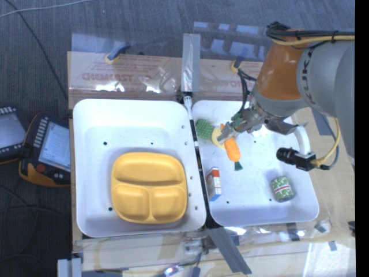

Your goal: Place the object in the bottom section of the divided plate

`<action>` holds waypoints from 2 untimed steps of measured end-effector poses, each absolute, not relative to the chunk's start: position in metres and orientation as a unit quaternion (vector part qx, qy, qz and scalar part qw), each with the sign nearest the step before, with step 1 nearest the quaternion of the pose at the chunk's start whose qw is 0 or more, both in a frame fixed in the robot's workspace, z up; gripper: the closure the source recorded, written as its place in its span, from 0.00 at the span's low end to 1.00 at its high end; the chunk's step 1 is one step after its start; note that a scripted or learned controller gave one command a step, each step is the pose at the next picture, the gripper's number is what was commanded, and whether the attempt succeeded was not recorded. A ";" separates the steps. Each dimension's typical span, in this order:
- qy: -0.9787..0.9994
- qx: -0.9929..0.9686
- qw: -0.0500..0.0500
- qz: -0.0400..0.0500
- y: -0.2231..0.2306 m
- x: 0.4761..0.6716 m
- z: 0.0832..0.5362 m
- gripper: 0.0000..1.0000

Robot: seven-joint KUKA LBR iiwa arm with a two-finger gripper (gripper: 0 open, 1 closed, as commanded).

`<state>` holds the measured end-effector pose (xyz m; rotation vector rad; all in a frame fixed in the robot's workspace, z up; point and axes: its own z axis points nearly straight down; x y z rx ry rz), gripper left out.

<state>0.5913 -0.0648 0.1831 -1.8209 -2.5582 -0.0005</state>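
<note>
The claw (229, 131) hovers right above the toy carrot (232, 150), grip state unclear; the yellow divided plate (150, 186) far left awaits, nothing delivered.

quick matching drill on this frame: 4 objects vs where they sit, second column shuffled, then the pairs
Things:
1. divided plate
2. toy carrot
3. green-and-white can
4. small carton

Places:
A. right bin, near corner on the arm's side
B. left bin, middle
C. right bin, against the wall shared with the left bin
D. right bin, just below the gripper

Pairs: 1-B, 2-D, 3-A, 4-C
</note>
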 end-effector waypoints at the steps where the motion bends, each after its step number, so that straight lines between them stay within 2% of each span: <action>1: -0.836 -0.549 0.001 0.001 0.018 0.546 0.183 1.00; 2: -0.867 -0.498 0.001 0.001 0.084 0.523 0.183 1.00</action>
